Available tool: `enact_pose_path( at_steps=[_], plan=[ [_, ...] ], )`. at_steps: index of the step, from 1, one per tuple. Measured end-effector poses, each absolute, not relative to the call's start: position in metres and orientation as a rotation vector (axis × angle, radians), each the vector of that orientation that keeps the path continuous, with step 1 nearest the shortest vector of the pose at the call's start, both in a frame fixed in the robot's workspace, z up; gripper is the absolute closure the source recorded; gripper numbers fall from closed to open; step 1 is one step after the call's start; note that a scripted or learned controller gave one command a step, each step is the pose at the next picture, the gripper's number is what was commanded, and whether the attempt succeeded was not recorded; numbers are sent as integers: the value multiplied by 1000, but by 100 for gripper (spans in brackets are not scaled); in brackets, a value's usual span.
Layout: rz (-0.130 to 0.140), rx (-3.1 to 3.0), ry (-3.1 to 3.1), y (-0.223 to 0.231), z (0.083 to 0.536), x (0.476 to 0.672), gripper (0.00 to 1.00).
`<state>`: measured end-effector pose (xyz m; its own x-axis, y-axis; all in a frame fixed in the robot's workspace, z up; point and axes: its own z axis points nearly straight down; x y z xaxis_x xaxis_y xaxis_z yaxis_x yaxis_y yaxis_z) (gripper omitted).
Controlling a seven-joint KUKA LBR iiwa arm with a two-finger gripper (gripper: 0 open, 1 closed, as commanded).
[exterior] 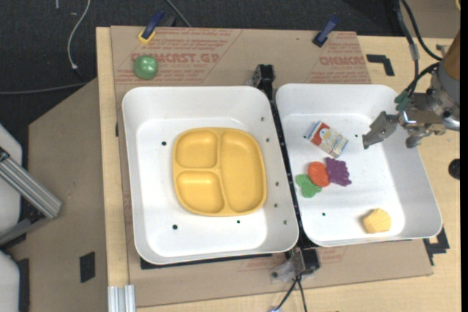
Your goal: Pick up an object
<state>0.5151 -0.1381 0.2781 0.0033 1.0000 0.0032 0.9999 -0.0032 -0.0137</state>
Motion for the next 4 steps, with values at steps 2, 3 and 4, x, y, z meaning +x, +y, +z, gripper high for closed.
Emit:
enact_pose_path(
  at_steps=[2, 3, 4],
  plan=[
    [4, -2218, -2216, -142, 224, 513, 0],
    [4, -2217, -2216, -146, 178, 518, 0],
    [4, -2217, -2217, -146, 127, 527, 0]
  ],
)
